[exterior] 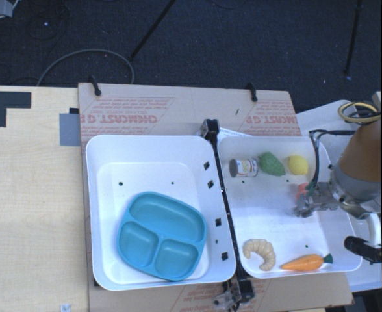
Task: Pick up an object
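My claw point(305, 207) sits low at the right side of the right bin point(269, 268), reaching in over its right wall. It shows as a small grey clump of metal, and I cannot tell how it stands, wide or narrow; nothing is seen in its grip. My arm point(363, 158) rises behind it, its orange band above the wrist.

I place everything by the right bin. Along its far wall lie three things in a row: a small can point(245, 168) on its side toward the left, a green piece point(271, 164) just beside it, and a lemon point(298, 165) toward the right, close to the green piece. My claw is nearer than the lemon, apart from it. Along the bin's near wall lie a pale shrimp point(260, 253), left of middle, and a carrot point(304, 262) to its right, near but not touching. The carrot lies flat, its green end toward the right wall.

Left of the right bin, touching it along the black divider point(218, 194), stands the left bin point(100, 174), with a blue tray point(162, 234) in it.
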You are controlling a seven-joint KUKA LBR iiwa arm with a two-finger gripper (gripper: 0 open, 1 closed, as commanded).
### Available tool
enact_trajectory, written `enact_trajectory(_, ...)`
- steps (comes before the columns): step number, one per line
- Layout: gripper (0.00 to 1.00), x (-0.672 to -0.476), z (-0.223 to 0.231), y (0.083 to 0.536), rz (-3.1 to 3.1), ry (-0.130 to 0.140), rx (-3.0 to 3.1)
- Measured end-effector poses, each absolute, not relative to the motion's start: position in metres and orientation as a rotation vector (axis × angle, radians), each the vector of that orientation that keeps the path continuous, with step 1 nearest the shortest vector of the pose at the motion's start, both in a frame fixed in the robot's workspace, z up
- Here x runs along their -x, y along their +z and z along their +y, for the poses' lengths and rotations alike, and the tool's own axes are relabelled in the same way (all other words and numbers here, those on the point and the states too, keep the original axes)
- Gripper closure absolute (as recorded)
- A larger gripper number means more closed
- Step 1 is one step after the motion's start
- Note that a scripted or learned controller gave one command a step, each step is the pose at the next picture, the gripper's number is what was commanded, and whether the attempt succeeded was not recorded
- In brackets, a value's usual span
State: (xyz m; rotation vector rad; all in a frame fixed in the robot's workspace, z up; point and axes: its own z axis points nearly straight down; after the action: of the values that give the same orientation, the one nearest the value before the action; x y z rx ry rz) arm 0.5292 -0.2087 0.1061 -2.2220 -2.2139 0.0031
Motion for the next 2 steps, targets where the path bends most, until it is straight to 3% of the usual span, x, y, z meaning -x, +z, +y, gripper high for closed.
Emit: enact_trajectory(2,1.00,-0.548,-0.206,0.202,-2.226,-0.002,2.221)
